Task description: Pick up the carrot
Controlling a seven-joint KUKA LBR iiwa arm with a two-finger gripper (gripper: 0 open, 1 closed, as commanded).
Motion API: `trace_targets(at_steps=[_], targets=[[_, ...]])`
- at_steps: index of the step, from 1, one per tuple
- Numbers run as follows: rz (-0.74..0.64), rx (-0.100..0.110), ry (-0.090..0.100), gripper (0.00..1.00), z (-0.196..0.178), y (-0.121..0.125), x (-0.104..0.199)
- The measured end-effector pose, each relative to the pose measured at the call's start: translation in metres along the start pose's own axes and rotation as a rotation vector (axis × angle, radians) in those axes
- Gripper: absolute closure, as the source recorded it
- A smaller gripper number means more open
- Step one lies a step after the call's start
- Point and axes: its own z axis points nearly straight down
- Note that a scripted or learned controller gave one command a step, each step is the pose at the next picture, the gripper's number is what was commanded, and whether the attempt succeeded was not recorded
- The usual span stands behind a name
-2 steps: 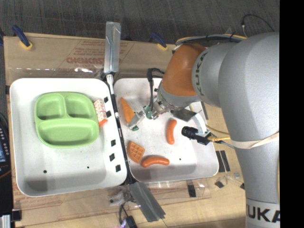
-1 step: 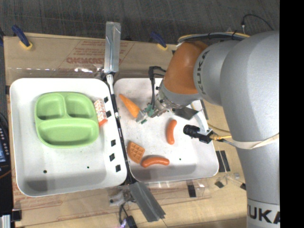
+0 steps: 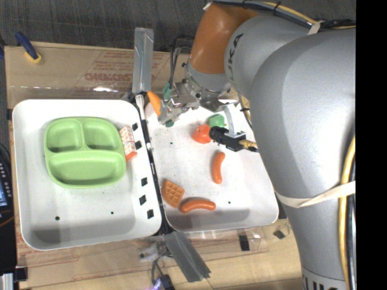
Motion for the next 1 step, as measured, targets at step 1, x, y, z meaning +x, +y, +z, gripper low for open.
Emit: trace_targets(at_steps=[1], targets=[[0.005,0.003,-0.003,1.0,0.0006,0.001,0.0066]])
